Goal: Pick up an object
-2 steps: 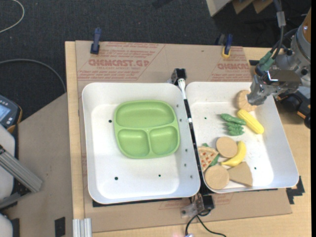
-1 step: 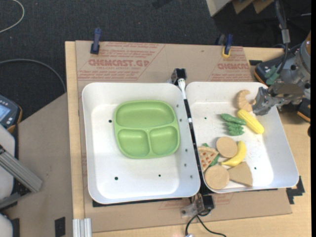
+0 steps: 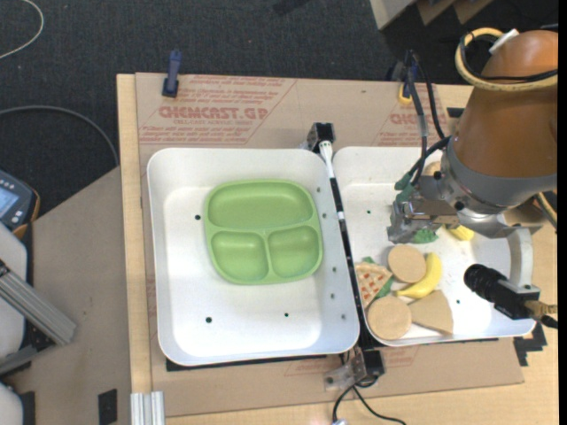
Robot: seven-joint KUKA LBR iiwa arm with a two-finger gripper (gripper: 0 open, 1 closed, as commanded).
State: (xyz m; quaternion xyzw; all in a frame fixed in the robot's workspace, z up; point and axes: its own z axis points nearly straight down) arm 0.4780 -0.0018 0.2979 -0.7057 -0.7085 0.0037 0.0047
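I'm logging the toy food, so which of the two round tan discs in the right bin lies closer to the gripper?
The upper disc, beside the banana, lies just below the gripper. The other disc sits at the bin's front edge.

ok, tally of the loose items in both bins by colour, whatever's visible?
Green: 2, the divided plate and a green piece under the gripper
Yellow: 2, banana and a small piece
Tan: 3, two round pieces, one wedge
Orange-red: 1, waffle-like slice
Total: 8
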